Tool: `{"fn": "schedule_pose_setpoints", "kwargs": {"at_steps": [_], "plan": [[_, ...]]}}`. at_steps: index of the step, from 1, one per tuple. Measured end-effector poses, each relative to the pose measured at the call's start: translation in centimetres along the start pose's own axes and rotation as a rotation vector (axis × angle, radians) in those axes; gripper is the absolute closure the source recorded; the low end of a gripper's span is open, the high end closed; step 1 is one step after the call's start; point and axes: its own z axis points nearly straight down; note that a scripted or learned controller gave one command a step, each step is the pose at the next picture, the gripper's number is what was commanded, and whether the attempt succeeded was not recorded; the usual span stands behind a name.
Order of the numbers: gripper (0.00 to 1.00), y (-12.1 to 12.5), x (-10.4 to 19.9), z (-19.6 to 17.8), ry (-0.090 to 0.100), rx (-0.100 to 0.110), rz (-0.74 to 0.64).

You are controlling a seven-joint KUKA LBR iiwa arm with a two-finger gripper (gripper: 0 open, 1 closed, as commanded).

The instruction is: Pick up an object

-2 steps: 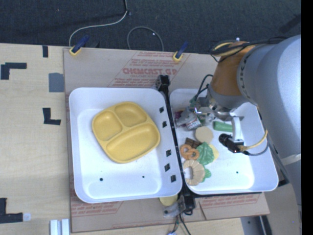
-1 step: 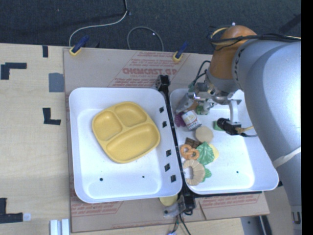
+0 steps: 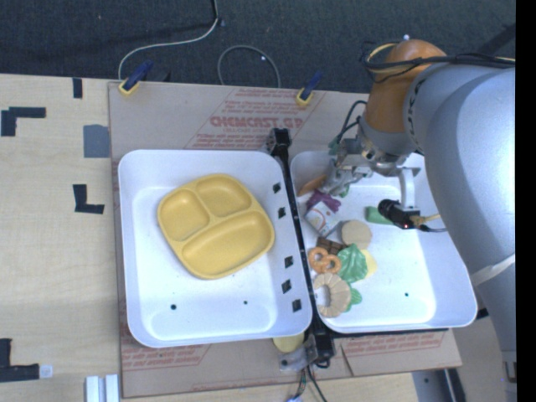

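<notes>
My gripper (image 3: pixel 337 177) reaches down into the far left part of the right bin (image 3: pixel 419 296), below the arm's orange band (image 3: pixel 394 99). Its tip is right above a purple item (image 3: pixel 322 199) and next to an orange piece (image 3: pixel 311 182). A small white cup-like item (image 3: pixel 316 219) lies just in front of them. Further forward lie a tan round piece (image 3: pixel 356 233), a pretzel (image 3: pixel 322 260), a green leafy item (image 3: pixel 353 262) and a beige ridged piece (image 3: pixel 331 292). I see nothing lifted off the bin floor.
A yellow divided plate (image 3: pixel 216 223) lies in the left bin (image 3: pixel 151 308). A black divider (image 3: pixel 289 224) with clips runs between the bins. The big grey arm body (image 3: pixel 477 166) covers the right bin's far right side. Cables lie behind the bench.
</notes>
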Motion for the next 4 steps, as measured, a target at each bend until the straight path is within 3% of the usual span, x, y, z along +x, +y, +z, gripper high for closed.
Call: {"fn": "schedule_pose_setpoints", "kwargs": {"at_steps": [1,3,4], "plan": [[0.00,0.1,0.1,0.0,0.001,-0.001,-0.001],[0.00,0.0,0.2,1.2,0.009,0.000,-0.001],[0.00,-3.0,0.6,1.5,0.011,-0.015,-0.002]]}}
